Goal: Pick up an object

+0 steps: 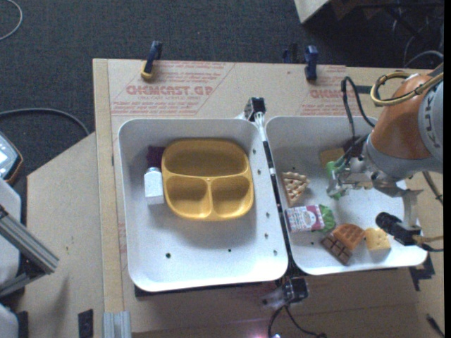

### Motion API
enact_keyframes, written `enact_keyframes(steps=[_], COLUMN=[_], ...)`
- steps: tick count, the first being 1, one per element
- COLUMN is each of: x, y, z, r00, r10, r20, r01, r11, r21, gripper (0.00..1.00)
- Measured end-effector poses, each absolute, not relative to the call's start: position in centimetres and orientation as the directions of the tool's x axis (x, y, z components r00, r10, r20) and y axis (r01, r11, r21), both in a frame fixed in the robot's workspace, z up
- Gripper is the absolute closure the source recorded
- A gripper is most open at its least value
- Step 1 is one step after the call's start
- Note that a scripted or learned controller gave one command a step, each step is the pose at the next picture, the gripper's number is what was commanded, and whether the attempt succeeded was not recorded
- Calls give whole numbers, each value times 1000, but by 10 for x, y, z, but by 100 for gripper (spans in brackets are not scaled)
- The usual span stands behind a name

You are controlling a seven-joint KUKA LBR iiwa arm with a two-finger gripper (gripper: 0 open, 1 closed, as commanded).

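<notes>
My gripper (337, 183) hangs over the middle of the right bin (310, 129), reaching in from the right. Just left of it lies a tan lattice waffle piece (295, 185). Below it sit a pink carton (304, 218) with a green leafy piece (328, 217) beside it. Along the front wall lie a brown chocolate bar (336, 247), an orange bread piece (349, 234) and a yellow cheese wedge (378, 239). A tan item (329, 155) peeks out behind the gripper. Nothing shows as held.
The left bin (134, 210) holds a yellow divided plate (208, 178), a small white bottle (153, 186) at its left and a dark purple item (156, 153) behind the bottle. The ridge between the bins (271, 182) runs close to the waffle piece.
</notes>
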State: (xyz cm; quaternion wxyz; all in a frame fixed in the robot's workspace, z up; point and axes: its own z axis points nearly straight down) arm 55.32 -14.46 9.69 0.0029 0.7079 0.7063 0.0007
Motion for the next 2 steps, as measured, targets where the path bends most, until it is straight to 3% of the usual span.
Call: enact_keyframes(steps=[2], x=[551], y=[-136], z=[207], r00=[-2], r10=[1000], r20=[-2], r01=[1000], r11=[2], r21=[7], gripper=[100])
